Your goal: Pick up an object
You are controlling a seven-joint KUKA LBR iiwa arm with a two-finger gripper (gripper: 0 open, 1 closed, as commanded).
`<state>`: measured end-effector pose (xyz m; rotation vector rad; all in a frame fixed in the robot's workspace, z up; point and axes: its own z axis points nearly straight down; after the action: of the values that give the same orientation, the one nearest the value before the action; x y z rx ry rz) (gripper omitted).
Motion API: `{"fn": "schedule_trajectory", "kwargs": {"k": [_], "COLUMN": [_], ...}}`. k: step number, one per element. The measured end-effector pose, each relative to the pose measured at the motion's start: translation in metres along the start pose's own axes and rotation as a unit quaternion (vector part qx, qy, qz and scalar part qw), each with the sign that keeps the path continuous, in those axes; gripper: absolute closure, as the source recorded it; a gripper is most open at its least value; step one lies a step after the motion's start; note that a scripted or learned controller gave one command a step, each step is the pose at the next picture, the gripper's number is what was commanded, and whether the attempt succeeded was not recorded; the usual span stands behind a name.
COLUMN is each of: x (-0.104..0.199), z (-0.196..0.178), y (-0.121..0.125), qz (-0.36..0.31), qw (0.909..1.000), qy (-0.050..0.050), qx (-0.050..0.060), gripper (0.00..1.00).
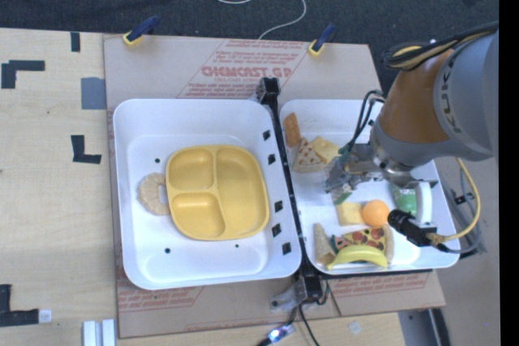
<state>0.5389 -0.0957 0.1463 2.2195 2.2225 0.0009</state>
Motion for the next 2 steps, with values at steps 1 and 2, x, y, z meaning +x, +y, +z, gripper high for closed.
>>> {"fn": "schedule_trajectory", "kwargs": {"k": [1, 2], "x": [0.001, 0.002], "z": [-0.063, -0.079], "y": [0.000, 0.000], "qz": [0.000, 0.000], "qw": [1.0000, 1.0000], "qy": [0.000, 0.000], "qx": [-0.001, 0.000], "gripper": [1.00, 1.00]}}
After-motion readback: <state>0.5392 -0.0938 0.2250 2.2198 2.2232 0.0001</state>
